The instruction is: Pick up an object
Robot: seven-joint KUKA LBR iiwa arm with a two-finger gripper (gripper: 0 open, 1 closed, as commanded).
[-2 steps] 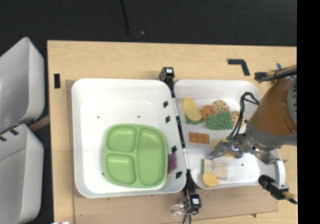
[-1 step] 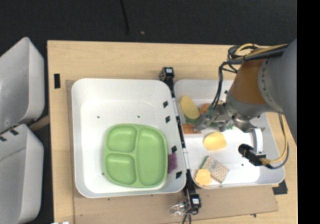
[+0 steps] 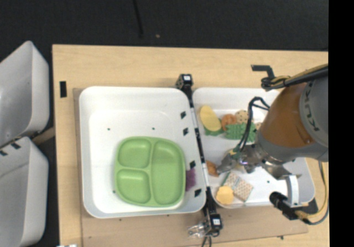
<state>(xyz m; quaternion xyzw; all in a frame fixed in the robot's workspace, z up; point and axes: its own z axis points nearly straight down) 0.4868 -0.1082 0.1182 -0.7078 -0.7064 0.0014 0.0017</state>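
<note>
Objects crowd the right bin (image 3: 287,95): a yellow piece (image 3: 209,119) near its upper left, an orange item (image 3: 228,122) and a green textured one (image 3: 239,130) just beside it, a patterned packet (image 3: 241,187) and a yellow round thing (image 3: 224,195) at the lower edge, and a small orange bit (image 3: 211,169) against the dividing wall. From where I stand, the hand (image 3: 237,162) hangs low over the middle of that bin, above the packet; whether it grips anything I cannot tell. A green divided plate (image 3: 150,171) lies in the left bin (image 3: 99,108) on the table (image 3: 66,146), with a small purple thing (image 3: 191,177) touching its right edge.
</note>
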